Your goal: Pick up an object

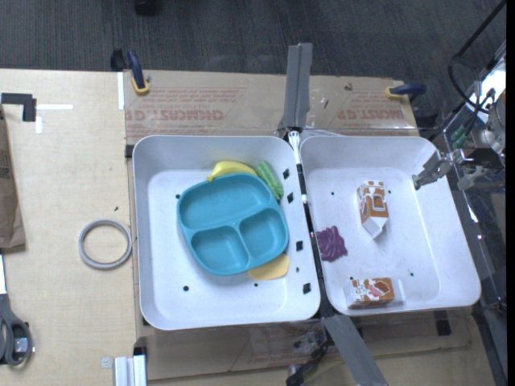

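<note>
Two white bins, a few bits in each, gripper off at the right edge.

The left bin has a blue divided tray with three compartments, sitting on top of something yellow and a green piece poking out at its top edge, plus a yellow bit peeking out below it. The right bin holds an orange-and-white carton standing near the middle, a second orange-and-white packet lying flat by the front wall, and a small purple crumpled thing near the left wall, all well apart. The gripper hangs over the right bin's far right corner, nothing between its fingers that I can see; can't tell if they're apart or together.
</note>
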